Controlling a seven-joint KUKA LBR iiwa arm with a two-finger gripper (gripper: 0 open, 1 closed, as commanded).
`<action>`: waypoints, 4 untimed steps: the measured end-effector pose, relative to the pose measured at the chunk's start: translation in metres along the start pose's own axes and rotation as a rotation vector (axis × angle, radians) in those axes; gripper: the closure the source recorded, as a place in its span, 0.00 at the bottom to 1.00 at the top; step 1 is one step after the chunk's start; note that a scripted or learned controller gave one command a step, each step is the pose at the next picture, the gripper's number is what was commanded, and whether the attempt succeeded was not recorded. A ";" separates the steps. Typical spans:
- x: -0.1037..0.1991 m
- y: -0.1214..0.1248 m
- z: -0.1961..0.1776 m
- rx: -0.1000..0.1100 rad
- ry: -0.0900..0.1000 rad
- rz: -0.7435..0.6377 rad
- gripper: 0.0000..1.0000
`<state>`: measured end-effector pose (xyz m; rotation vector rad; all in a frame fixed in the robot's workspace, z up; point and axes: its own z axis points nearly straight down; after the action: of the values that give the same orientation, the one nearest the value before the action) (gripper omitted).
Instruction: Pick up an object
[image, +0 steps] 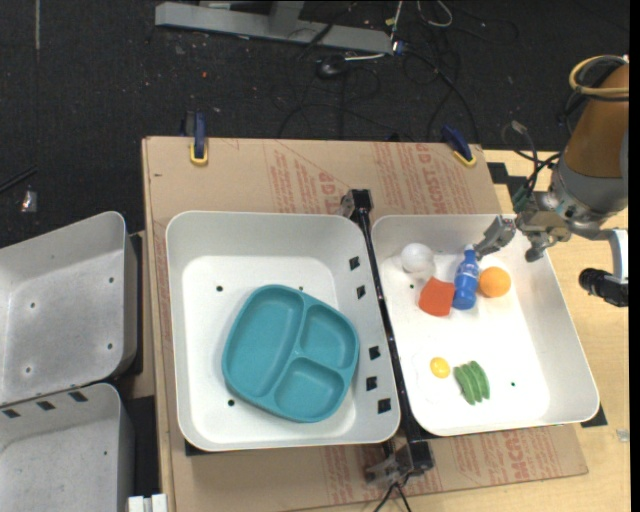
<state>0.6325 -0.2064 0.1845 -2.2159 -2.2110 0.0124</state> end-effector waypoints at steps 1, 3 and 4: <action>0.001 0.003 -0.010 -0.014 -0.003 -0.003 0.00; -0.001 0.015 0.094 -0.013 -0.003 -0.006 0.00; -0.001 0.016 0.081 -0.017 -0.005 -0.007 1.00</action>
<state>0.6470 -0.2070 0.1035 -2.2188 -2.2298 -0.0011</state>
